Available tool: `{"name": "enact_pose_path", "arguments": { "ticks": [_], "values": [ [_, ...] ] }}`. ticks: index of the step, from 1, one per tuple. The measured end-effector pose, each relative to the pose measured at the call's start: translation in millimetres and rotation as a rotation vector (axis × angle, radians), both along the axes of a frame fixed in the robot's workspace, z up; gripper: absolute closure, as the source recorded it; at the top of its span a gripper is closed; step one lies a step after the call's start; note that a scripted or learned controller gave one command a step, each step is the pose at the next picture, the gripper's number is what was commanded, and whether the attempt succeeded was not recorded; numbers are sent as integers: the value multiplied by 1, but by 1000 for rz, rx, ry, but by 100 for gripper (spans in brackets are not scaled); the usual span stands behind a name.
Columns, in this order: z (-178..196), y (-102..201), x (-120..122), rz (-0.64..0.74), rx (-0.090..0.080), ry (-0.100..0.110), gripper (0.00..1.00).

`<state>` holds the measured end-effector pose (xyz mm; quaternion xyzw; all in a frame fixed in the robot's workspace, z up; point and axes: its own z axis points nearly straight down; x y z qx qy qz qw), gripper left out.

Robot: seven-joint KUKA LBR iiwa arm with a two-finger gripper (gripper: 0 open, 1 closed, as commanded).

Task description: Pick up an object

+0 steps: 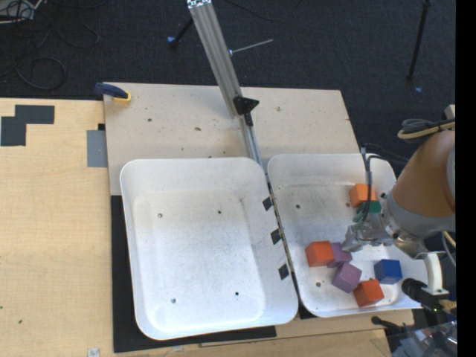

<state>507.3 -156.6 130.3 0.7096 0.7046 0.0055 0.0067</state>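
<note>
I see my arm point(424, 188) reaching in from the right, orange band up; wrist angled down-left; gripper point(358, 238) hanging low.

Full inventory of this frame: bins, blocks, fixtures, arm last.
white bins: 2, white, side by side on bench
orange blocks: 3, orange, right bin; one at far right edge, one centre, one near front
purple blocks: 2, purple, right bin centre, close together
blue block: 1, blue, right bin, right side
aluminium bar: 1, silver, slanting behind bins
clamp: 1, blue and yellow, bench's far left corner
end effector: 1, grey, over right bin
</note>
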Motion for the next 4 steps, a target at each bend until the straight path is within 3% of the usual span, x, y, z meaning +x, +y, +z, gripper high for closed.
{"name": "enact_pose_path", "arguments": {
  "ticks": [1, 3, 4],
  "values": [
    [55, 8, 7, 9, 1, 15, 100],
    [156, 5, 9, 8, 1, 14, 100],
    [149, 66, 18, 12, 4, 20, 100]
  ]
}}
